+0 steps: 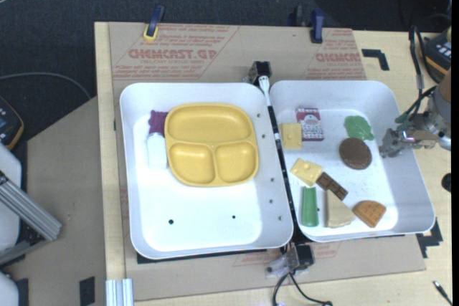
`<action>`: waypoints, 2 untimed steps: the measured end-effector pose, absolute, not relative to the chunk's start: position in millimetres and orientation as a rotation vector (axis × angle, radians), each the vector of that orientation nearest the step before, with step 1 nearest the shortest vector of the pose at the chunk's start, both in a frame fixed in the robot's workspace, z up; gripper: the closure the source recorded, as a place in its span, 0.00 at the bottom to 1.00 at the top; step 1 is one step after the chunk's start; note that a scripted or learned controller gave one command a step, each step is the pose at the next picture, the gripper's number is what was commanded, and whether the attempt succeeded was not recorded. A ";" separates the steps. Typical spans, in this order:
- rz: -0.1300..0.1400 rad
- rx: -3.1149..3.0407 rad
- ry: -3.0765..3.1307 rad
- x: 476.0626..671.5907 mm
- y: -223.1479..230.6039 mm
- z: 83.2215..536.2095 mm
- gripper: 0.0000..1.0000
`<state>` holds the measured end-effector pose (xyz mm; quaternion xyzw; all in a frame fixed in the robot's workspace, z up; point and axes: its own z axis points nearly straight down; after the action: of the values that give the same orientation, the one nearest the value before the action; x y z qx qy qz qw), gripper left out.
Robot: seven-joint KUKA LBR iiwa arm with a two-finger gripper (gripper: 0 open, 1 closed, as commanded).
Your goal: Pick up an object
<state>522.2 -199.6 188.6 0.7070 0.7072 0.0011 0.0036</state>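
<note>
Nearest the camera, along the front wall of the right bin (pixel 419 215), lie an orange waffle wedge (pixel 370 212), a cream wedge (pixel 337 216) touching it, and a green stick (pixel 308 206). These are crowded together, so I judge them poor first choices.

A little further back sit a brown bar (pixel 332 185) and a yellow cheese block (pixel 307 170), touching at their ends. Beyond them is the brown disc (pixel 355 153), which stands apart from its neighbours. I, the gripper (pixel 394 142), hang over the right side of this bin, just beside that disc, holding nothing that I can see (whether my grip is spread or closed I cannot tell from this slant).

The disc looks my best target: it is close, with bare white floor around it. To do it well I should centre over it, come straight down, and close across its width. The bin's right wall is near me, so I should work leftward, away from it.

Further back are a green leafy piece (pixel 358 127), a small carton (pixel 310 123) and a yellow square (pixel 290 135). In the left bin (pixel 201 226), a yellow divided plate (pixel 211 143) fills the far half.
</note>
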 end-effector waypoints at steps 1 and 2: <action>0.004 2.215 2.217 523.7 -200.0 227.7 1.00; 0.006 2.211 2.227 544.4 -144.5 235.4 1.00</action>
<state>544.4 -144.5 235.4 0.7046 0.7096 0.0019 0.0017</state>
